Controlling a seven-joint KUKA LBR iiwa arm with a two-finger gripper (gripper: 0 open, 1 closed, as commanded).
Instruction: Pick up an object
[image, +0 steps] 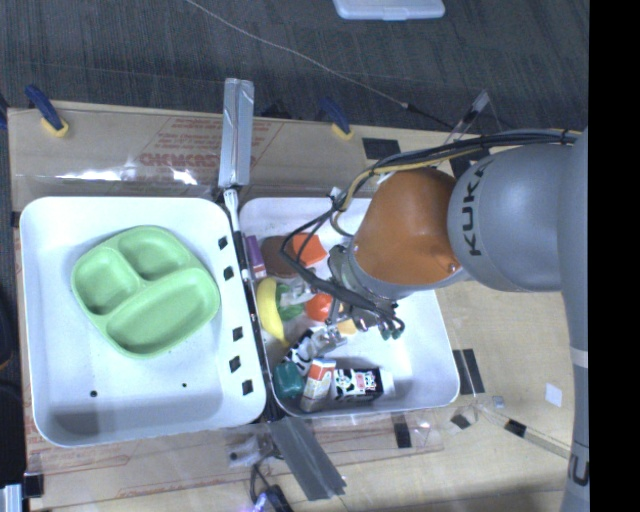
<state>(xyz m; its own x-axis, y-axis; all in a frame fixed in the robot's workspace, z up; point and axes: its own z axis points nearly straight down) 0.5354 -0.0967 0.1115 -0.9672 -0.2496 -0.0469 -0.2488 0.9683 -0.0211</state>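
The arm reaches in from the right, and its orange band (405, 228) hangs over the right bin (430, 350). My gripper (322, 300) points down and to the left into a pile of small objects at the bin's left side. Around it lie a yellow banana-like piece (268, 308), an orange piece (309, 247), a small red-orange piece (320, 306), a dark purple item (254, 257), a green item (288, 380) and a small milk carton (350, 383). The wrist and cables hide the fingertips.
The left bin (60, 400) holds a green divided plate (146, 289). A metal divider bar (236, 130) runs between the bins at the top. Blue clamps (46, 108) hold the cardboard at the bench's back edge.
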